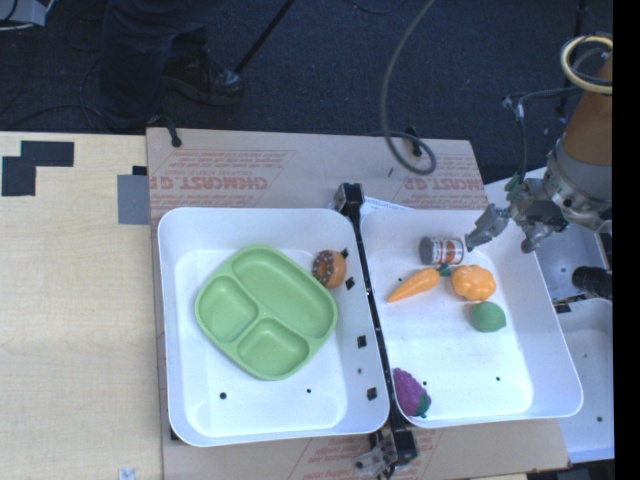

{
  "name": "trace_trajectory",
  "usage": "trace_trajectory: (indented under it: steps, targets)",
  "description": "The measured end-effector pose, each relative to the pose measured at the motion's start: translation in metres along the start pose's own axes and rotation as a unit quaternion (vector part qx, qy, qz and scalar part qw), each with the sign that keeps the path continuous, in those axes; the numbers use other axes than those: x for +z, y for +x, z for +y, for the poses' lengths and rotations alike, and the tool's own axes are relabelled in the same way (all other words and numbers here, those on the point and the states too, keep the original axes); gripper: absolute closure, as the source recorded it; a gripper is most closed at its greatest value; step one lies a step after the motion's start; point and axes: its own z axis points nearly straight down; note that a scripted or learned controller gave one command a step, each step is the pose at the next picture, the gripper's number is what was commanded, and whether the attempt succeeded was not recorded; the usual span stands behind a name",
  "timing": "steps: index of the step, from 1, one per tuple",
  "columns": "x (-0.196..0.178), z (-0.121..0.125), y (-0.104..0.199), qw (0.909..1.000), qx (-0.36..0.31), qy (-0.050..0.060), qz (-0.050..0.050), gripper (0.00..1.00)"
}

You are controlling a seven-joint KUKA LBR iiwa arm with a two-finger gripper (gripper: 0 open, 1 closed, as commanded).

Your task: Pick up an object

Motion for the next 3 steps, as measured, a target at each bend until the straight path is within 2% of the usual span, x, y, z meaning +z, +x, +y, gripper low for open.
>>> trace_trajectory:
  steps: [1, 3]
  targets:
    - [-0.007, 0.002, 0.0, 1.0, -0.001, -0.006, -0.001, 0.0]
    - [0.104, 0.009, 0.013, 1.0, -0.002, -0.004, -0.001, 0.0]
